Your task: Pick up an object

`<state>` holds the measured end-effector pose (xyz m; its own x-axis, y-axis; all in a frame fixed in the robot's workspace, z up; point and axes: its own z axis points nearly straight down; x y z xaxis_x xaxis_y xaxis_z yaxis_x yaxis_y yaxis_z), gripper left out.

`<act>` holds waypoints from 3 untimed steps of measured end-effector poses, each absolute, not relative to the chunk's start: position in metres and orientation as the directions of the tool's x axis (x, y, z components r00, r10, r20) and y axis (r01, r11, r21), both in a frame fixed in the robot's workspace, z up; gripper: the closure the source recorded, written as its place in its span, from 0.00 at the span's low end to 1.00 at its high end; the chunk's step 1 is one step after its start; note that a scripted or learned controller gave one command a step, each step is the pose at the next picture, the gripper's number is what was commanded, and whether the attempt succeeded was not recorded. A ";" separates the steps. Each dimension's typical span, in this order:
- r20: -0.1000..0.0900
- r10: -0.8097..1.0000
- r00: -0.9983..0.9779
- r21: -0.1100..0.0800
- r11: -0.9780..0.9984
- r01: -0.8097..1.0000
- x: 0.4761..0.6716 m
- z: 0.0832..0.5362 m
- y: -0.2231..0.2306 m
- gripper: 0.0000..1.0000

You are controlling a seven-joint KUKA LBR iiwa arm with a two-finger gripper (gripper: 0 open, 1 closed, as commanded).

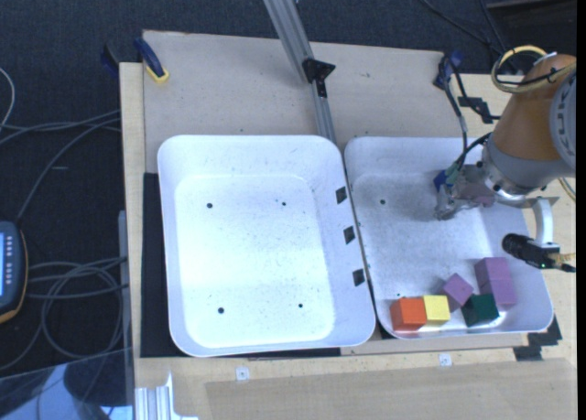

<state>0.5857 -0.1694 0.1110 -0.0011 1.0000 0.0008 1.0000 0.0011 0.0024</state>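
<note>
Several small blocks lie along the front of the right bin [385, 171]: an orange block [409, 312], a yellow one [437, 307], a small purple cube [458, 287], a dark green block [479, 310] and a taller purple block [498, 280]. My gripper [446, 206] hangs over the bin's back half, above and behind the blocks, with bare bin floor beneath it. Nothing shows between its fingers.
The left bin [183, 162] sits beside the right one, with black clips [348, 234] along the shared wall. A slanted metal pole [291, 25] rises behind the bins. Cables trail on the dark floor at left.
</note>
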 end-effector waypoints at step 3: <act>-0.001 1.000 -0.002 0.005 0.002 1.000 0.596 0.235 -0.174 1.00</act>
